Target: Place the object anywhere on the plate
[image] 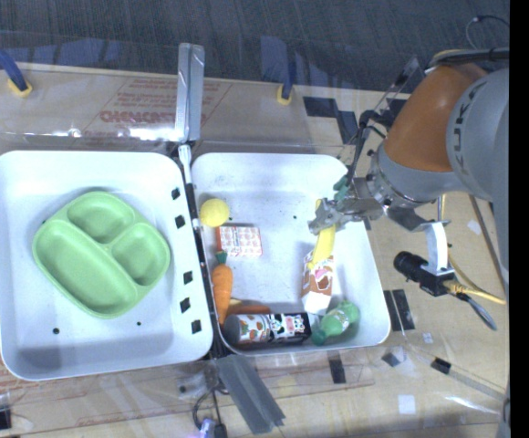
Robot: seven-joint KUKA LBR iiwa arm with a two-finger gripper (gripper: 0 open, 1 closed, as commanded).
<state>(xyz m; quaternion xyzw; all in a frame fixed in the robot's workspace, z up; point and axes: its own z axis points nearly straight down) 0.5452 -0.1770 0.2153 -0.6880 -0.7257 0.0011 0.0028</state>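
Hovering in right bin: gripper, finger state unclear. Banana just below fingertips, touching milk carton. Green plate far left.

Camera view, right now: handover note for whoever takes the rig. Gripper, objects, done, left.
Gripper: low over the right bin, at the top end of the yellow-and-brown carton. Finger state can't be read from this angle, and no grasp is confirmed.
Green divided plate: in the left bin, nothing on it.
Also in the right bin: yellow ball, small orange-and-white box, carrot, dark bottle with a cow-print label, green toy.
Done: nothing placed yet.
Left: secure one object, carry it across to the left bin, set it anywhere on the plate.
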